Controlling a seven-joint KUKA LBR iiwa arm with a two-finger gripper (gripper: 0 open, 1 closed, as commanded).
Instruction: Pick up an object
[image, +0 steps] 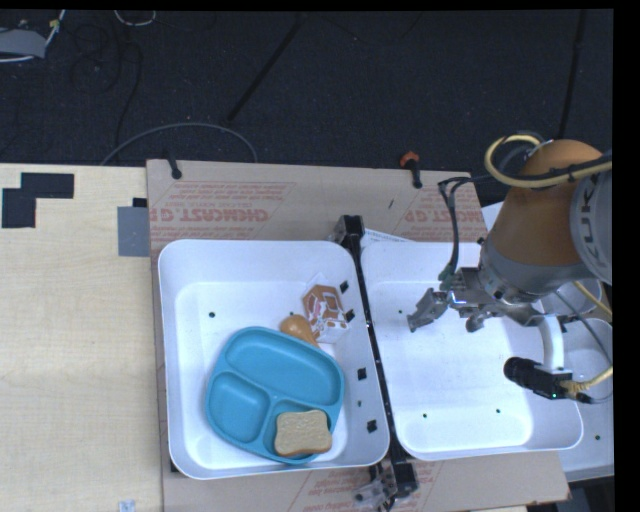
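We see the gripper spread wide, grasping nothing, over the right bin; tray and sponge lie unpicked in the left bin.

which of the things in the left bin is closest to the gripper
The clear packet with the brown print, at the left bin's right side. The orange ball, blue tray and sponge all lie farther from the gripper.

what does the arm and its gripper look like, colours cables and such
The arm has a broad orange band above a grey wrist, with yellowish cable looped at the top and black cables running alongside. The gripper is dull grey metal, small and angular.
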